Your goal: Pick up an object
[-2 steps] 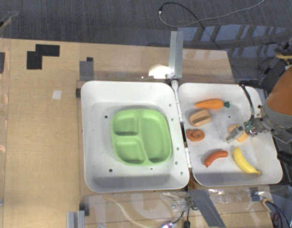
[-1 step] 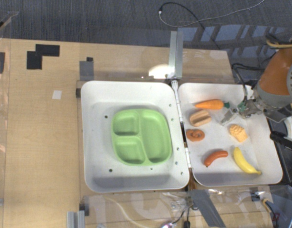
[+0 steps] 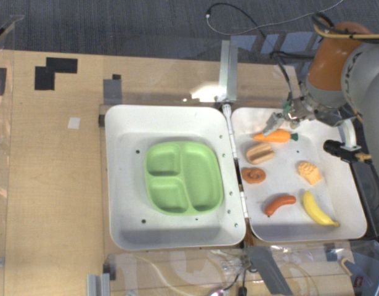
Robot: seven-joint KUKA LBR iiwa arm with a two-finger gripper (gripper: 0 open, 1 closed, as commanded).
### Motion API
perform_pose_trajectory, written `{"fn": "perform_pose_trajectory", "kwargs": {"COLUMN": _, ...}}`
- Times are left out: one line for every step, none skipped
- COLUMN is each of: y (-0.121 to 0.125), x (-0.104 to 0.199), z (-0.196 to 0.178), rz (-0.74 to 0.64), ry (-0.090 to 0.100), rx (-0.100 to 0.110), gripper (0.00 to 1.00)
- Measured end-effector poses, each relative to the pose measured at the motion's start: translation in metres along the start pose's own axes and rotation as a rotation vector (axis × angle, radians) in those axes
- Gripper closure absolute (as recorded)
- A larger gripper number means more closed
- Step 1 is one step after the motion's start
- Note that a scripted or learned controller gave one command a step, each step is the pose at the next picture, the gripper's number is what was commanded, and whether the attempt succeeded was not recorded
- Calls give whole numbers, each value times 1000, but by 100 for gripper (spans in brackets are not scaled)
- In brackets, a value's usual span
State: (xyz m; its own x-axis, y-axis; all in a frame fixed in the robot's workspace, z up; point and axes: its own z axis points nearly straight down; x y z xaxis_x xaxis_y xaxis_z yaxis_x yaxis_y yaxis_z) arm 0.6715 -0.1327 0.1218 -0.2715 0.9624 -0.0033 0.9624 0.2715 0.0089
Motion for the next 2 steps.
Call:
{"fn": "perform_pose_trajectory", "kwargs": {"y": -12, "x": -43, "z": -1, "rz": 162, "ry": -2, "rx": 0, "gripper": 0}}
{"fn": "perform_pose_trajectory", "kwargs": {"y": 10, "x": 39, "z": -21, "rz": 315, "ry": 1, "rx": 3, "gripper": 0}}
